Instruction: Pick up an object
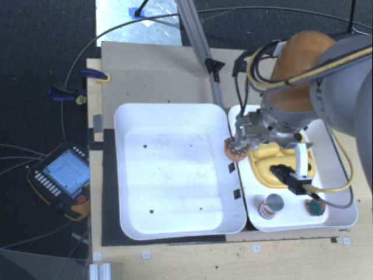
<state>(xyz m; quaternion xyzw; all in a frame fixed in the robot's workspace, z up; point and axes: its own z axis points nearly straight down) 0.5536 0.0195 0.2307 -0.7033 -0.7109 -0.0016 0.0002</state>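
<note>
My grey arm (pixel 341 80) with its glossy orange band (pixel 300 69) reaches over the right bin (pixel 344 214), a shallow white tray with rounded corners. The left bin (pixel 169 174), equally smooth and white, shows a few small dark specks on its floor. In the right bin lies a yellow, moulded-looking plastic piece (pixel 268 162) near the middle, partly under my wrist. A small round silver can (pixel 271 205) stands near the front edge, and a little green object (pixel 316 207) sits toward the front right corner. My gripper (pixel 245 136) hangs at the right bin's left edge, just above a flat, brown, disc-shaped thing (pixel 235 151) on the rim between the bins. Whether my jaws are spread or pressed together, I cannot tell. I can read no writing.
</note>
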